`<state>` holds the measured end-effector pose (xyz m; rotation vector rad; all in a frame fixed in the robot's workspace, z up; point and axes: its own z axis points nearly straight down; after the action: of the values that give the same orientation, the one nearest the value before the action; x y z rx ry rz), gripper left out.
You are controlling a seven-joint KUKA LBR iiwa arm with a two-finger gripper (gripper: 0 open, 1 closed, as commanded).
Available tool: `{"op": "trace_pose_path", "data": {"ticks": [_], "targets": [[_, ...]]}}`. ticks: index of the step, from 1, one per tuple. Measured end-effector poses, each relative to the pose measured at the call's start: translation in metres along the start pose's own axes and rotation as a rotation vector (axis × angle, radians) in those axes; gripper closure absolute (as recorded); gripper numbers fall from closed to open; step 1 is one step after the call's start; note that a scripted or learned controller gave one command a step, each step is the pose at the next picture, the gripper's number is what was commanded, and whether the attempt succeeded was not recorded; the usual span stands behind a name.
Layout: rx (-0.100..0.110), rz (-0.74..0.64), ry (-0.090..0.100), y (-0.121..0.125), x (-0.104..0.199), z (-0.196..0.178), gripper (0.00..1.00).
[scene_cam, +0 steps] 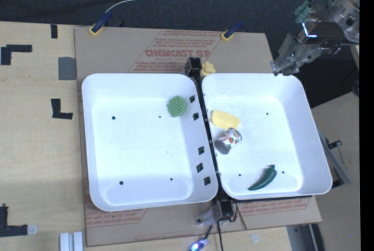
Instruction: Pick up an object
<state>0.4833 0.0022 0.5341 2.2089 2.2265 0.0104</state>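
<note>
A small green knobbly ball [177, 106] sits in the left bin [99, 150]; the right bin [292, 121] holds a yellow piece [225, 119], a red-and-white lump [229, 140] and a green pepper [263, 178]. All look light; the pepper's slim, likely slippery body suits a grip across its middle. The gripper [286, 65] hangs past the right bin's far corner, holding nothing

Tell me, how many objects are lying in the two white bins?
4. A green ball in the left bin; a yellow piece, a red-and-white object and a green pepper in the right bin.
</note>
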Motion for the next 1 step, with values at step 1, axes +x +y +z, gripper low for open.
{"op": "trace_pose_path", "data": {"ticks": [1], "targets": [[0.009,0.007,-0.002,0.0004,-0.0032,0.0051,0.00]]}}
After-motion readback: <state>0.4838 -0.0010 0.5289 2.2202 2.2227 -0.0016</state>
